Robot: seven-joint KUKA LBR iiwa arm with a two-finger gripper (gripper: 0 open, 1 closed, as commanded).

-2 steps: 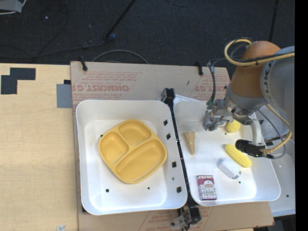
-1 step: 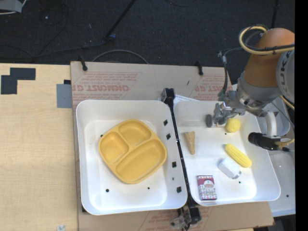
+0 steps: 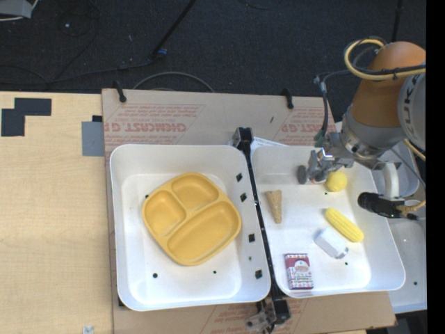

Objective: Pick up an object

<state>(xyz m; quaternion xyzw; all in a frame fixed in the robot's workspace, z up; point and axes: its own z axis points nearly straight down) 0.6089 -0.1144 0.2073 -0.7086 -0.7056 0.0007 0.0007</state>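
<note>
step: reaching in, gripper (image 3: 321,169) low in the right bin (image 3: 389,273)
target: probably the yellow ball (image 3: 336,181), just beside it
fingers: honestly can't tell
next: center over ball, then close

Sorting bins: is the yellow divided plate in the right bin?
No, the yellow divided plate lies in the left bin.

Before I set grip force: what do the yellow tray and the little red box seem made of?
The yellow tray looks like moulded plastic, with smooth rounded compartments and a soft sheen. The little red box looks like printed cardboard, with flat faces and square edges, though that's less certain.
</note>
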